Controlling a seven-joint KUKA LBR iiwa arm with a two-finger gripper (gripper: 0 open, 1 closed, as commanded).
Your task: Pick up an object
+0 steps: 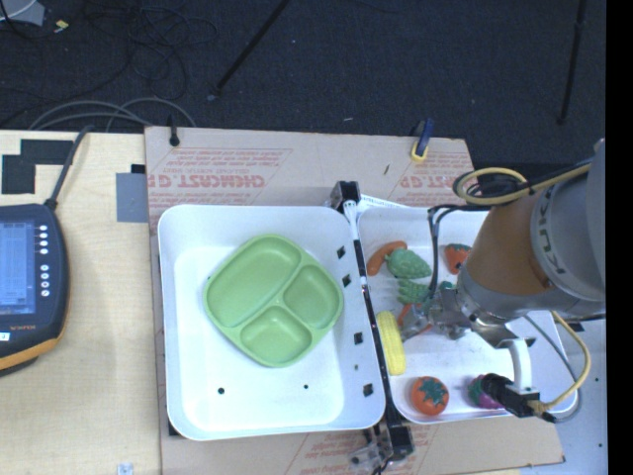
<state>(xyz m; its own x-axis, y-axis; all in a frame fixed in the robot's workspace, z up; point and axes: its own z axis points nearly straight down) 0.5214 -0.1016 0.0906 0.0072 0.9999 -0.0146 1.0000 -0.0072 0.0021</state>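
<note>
Green plate: a three-section green plate (274, 299) lies flat in my left white bin (188, 384), well apart from where I'm working.

Right bin: the right white bin (465, 414) holds the toy food, and that's where my arm (519, 250) is reaching in from the right, orange band over the far half of it.

My gripper: my gripper (427, 317) is low in the middle of the right bin, just beside a green leafy piece (407, 264). I cannot tell from up here whether it is released or clenched, and I see nothing clearly held.

Candidates: a yellow corn cob (391, 342) lies along the divider on the left edge of this bin, very near my tool. An orange carrot-like piece (386, 253) sits at the far left, touching the leafy one. A red tomato (429, 394) rests at the near edge, and a purple-and-green item (485, 391) is to its right.

Stage, as I judge it: I'm down among the objects but the pick is not yet made.

Risk one: the pieces around my tool are crowded, so closing here could pinch two at once or nudge one aside.

Risk two: the corn lies against the divider wall; a finger could strike that wall instead of sliding beside it.

Risk three: rounded plastic may squirt out on lifting if the grip lands off-centre.
</note>
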